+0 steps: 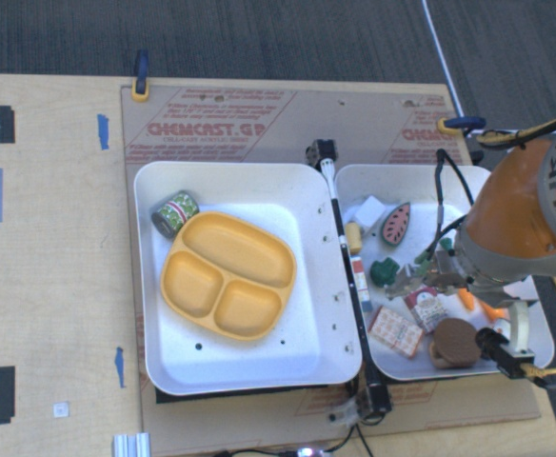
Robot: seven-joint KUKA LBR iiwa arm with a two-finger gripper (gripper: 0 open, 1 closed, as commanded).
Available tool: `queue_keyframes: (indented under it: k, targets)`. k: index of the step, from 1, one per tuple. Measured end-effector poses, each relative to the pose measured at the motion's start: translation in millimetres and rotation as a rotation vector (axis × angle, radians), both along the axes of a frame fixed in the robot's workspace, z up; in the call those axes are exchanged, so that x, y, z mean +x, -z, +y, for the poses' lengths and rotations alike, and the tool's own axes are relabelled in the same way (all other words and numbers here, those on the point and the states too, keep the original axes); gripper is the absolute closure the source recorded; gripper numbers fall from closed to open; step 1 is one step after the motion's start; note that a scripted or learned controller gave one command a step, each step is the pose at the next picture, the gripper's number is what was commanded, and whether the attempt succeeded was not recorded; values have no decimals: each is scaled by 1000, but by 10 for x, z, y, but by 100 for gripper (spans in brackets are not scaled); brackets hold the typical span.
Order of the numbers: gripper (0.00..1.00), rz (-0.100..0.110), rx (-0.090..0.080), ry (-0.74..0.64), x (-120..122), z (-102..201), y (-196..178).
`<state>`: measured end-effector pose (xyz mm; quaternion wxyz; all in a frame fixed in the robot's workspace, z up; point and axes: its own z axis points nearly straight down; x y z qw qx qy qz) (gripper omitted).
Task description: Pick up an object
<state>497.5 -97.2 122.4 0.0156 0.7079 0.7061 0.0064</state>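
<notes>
My gripper (419, 280) hangs low over the middle of the right bin (537, 350), below the grey wrist and orange band. A green toy (385, 271) lies just to its left, and a red-and-white packet (426, 307) sits right under it. Around them lie a watermelon slice (395, 223), a tan cracker (395, 330), a brown disc (455, 342) and an orange carrot piece (478, 305). I see nothing clearly held. The wrist hides part of the bin's right side.
The left bin (230, 365) holds a yellow divided plate (228, 274) and a green can (174, 212) at its far left corner. A thin red-and-white stick (358, 276) lies along the wall between the bins. Cables run by the arm.
</notes>
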Motion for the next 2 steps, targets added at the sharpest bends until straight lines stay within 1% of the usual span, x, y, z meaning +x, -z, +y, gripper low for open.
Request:
queue_keyframes:
  k: [1,2]
  targets:
    - [100,-4,-1,-1,14,1,-102]
    - [0,-4,-1,-1,14,1,-101]
